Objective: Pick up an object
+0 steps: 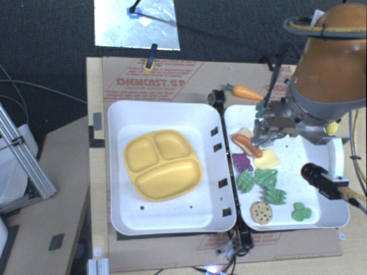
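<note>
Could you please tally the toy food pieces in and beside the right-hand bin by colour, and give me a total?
Green: 4, three leafy pieces and one broccoli-like piece
Orange: 1, carrot lying just outside the bin
Red and tan: 1, hot dog
Purple: 1
Yellow: 1
Tan speckled: 1, cookie
Total: 9

Bench [160, 76] bears two white bins [117, 171], a carrot [245, 92] and a blue-yellow marker [151, 57]

A yellow divided tray [163, 164] sits in the left bin [117, 171], while a carrot [245, 92] lies on the counter [172, 80] behind the bins.
</note>
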Robot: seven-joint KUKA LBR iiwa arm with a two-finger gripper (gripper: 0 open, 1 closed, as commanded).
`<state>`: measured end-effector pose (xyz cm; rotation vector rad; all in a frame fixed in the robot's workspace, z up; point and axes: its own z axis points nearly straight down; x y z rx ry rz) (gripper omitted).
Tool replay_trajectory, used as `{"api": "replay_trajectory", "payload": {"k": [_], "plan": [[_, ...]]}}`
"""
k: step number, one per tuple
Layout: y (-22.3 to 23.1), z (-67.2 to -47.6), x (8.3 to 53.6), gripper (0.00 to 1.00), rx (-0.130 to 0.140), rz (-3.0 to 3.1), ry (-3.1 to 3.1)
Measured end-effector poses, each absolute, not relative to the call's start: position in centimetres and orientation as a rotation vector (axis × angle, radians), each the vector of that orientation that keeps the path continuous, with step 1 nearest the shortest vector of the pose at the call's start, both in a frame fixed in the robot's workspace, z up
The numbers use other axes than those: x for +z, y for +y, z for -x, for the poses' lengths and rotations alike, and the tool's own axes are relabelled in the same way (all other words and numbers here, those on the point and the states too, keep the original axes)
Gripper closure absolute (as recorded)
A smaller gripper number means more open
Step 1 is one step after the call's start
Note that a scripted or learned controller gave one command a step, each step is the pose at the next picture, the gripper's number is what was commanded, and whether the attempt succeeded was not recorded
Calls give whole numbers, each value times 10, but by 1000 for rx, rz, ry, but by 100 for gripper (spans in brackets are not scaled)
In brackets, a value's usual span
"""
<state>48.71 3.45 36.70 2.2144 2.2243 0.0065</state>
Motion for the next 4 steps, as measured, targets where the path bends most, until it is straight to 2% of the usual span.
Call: {"api": "replay_trajectory", "payload": {"k": [1, 2, 3, 4], "plan": [[71, -487, 392, 100, 6, -2212, 2228], [70, -488, 402, 100, 7, -2211, 2228], [17, -487, 361, 100, -2, -2226, 2216], [49, -487, 391, 100, 7, -2212, 2227]]}}
